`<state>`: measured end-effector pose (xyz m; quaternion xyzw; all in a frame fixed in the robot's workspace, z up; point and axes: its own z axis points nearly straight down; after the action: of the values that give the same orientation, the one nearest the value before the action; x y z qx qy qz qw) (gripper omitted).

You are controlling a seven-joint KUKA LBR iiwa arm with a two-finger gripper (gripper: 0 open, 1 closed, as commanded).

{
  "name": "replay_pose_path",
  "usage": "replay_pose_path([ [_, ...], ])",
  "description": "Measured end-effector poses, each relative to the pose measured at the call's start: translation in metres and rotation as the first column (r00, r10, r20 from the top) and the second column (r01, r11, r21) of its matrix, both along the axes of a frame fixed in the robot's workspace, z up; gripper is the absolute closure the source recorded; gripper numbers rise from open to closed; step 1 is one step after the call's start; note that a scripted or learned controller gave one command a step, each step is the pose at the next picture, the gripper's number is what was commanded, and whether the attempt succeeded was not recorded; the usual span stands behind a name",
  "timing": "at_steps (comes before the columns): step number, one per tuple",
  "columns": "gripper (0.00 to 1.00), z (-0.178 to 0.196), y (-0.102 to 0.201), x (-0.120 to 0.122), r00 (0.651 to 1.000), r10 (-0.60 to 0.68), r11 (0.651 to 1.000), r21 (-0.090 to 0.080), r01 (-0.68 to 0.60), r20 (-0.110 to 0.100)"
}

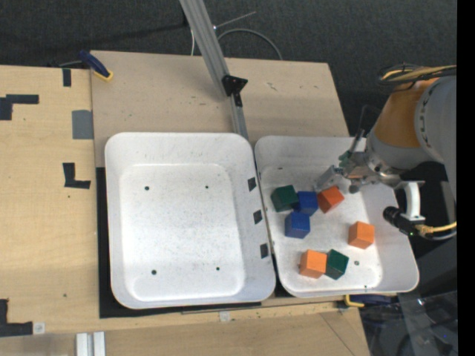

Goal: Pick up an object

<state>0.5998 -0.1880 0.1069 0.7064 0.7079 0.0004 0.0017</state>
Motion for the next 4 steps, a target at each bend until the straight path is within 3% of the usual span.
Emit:
replay_pose_path([
  [1, 1.00, 0.008, 0.000, 0.000, 1.000, 0.000, 1.000, 0.000, 0.000, -0.001],
  [3, 1.00, 0.098, 0.008, 0.002, 1.000, 0.000, 1.000, 0.000, 0.000, 0.001],
  [4, 1.00, 0.161, 0.010, 0.007, 1.000, 0.000, 1.000, 0.000, 0.000, 0.003],
])
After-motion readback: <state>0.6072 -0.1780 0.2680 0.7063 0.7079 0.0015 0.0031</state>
